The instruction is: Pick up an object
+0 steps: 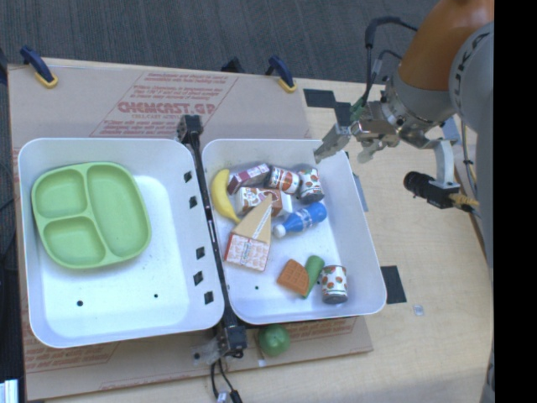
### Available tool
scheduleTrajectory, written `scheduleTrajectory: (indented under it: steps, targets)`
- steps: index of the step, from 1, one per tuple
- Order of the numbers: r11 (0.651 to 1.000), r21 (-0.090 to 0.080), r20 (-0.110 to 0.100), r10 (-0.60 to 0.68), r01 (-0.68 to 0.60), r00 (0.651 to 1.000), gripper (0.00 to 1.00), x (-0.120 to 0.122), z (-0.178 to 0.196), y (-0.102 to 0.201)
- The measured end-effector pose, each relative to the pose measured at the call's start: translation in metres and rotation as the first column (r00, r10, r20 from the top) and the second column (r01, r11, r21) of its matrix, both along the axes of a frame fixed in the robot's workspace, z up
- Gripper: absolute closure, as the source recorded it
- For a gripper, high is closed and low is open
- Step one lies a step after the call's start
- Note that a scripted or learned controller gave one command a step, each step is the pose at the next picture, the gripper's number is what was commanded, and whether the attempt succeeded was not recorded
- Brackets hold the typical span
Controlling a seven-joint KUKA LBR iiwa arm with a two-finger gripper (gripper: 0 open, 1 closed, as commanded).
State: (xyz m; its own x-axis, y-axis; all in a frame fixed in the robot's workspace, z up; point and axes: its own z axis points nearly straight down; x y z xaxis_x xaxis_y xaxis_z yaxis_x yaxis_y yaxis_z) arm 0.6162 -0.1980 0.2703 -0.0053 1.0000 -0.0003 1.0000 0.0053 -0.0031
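Camera view: a yellow banana [221, 195], small cans and a tan wedge-shaped carton [253, 235] crowd the right-hand shallow white bin [359, 250]. The two-finger gripper [348, 143] hangs over that bin's far right corner, fingers apart, clasping nothing. A green divided plastic tray [89, 215] lies in the left-hand white bin [126, 309] on the desk [424, 259].

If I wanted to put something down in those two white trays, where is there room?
The left bin has bare floor in front of and right of the green divided plate. In the right bin, the back half is crowded with cans, a banana and cartons; bare floor lies along its front edge, left of the cracker.
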Motion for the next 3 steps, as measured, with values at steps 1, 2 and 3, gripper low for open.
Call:
scheduleTrajectory:
  steps: [1, 2, 3]
  targets:
    - [1.000, 0.000, 0.000, 0.001, -0.001, 1.000, 0.00, -0.025, -0.179, -0.013]
    - [1.000, 0.000, -0.001, 0.005, -0.005, 1.000, 1.00, -0.025, -0.168, -0.013]
    - [1.000, -0.001, 0.005, 0.001, -0.001, 1.000, 1.00, -0.032, 0.003, 0.036]
